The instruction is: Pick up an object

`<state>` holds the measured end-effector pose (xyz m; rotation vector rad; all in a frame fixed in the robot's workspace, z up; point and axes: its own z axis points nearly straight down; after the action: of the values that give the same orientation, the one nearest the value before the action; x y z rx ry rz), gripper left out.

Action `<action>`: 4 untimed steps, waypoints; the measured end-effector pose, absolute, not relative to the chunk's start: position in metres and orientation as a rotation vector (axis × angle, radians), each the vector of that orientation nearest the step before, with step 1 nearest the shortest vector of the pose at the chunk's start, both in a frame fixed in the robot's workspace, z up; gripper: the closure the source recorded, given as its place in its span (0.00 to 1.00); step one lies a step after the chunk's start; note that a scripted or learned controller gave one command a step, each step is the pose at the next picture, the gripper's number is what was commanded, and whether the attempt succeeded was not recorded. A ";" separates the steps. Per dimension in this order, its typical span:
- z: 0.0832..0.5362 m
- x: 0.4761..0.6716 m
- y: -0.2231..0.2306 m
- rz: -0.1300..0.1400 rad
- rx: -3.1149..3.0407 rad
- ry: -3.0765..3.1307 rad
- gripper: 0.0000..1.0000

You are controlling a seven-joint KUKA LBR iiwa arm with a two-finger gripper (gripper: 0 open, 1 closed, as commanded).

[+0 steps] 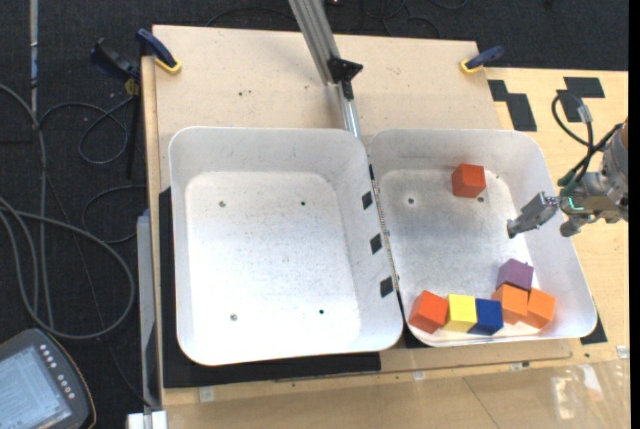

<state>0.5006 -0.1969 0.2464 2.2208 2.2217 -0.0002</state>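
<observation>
Red block [468,180] up-left of jaws [552,217] (apart)

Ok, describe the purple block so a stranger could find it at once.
Look in the right bin, at the cluster of blocks along its near edge. The purple block sits at the cluster's far right end, just behind two orange blocks. It is the one purple piece; its neighbours are orange, yellow and blue.

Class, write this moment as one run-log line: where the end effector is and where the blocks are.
end effector: over right bin's right edge, nothing between fingers | lone orange block: far side | block cluster: near edge
</observation>
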 end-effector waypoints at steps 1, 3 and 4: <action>0.189 0.506 -0.204 -0.005 2.226 2.223 0.00; 0.094 0.501 -0.201 -0.001 2.222 2.220 0.00; 0.105 0.502 -0.201 0.002 2.220 2.219 1.00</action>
<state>0.5017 -0.2007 0.1053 2.2200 2.2193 0.0016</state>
